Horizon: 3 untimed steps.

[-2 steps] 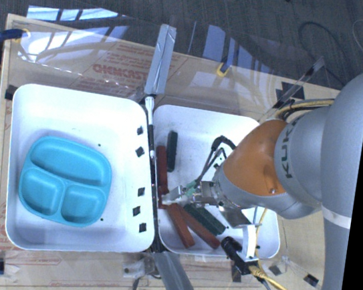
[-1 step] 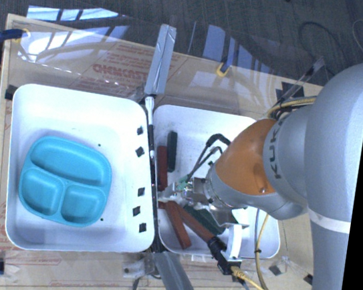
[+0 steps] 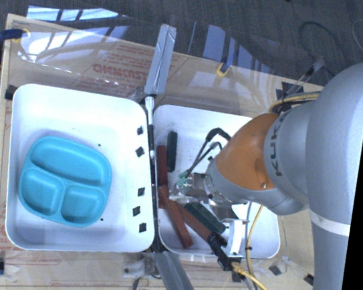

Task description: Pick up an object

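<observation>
Looming at the frame's right, our grey arm (image 3: 333,150) has its gripper (image 3: 192,188) low over reddish-brown sticks (image 3: 177,218) in the right white bin (image 3: 269,238); grip state we cannot tell, so nothing looks lifted yet.

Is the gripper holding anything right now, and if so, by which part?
Cannot tell. The gripper is down in the right bin among the brown sticks, but the wrist hides its tips, so no hold is visible.
</observation>
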### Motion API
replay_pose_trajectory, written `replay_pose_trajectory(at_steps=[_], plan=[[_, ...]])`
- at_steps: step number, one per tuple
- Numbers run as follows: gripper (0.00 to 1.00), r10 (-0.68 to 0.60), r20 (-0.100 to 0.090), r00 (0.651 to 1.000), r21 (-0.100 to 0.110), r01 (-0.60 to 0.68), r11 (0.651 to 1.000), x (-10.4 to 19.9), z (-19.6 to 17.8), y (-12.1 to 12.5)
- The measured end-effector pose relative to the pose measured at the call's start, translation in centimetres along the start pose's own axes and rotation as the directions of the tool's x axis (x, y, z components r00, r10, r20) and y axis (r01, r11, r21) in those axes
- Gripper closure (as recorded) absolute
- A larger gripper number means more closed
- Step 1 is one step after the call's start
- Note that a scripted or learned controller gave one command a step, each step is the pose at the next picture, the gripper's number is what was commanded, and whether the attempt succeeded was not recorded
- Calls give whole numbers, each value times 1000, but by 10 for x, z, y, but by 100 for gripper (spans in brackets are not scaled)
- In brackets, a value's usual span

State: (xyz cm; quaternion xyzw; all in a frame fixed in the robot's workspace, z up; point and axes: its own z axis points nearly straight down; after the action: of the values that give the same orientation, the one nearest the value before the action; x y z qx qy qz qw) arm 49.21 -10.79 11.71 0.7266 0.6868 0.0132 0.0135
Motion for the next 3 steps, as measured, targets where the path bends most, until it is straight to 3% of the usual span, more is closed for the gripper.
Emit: replay_pose_trajectory(at_steps=[1,2,3], plan=[[0,2,3,1000,2,-2,1000,-2,1,-1],[0,-64,2,998,36,64,997,-14,26,16],[100,-74,-4,997,42,74,996,-11,21,16]])
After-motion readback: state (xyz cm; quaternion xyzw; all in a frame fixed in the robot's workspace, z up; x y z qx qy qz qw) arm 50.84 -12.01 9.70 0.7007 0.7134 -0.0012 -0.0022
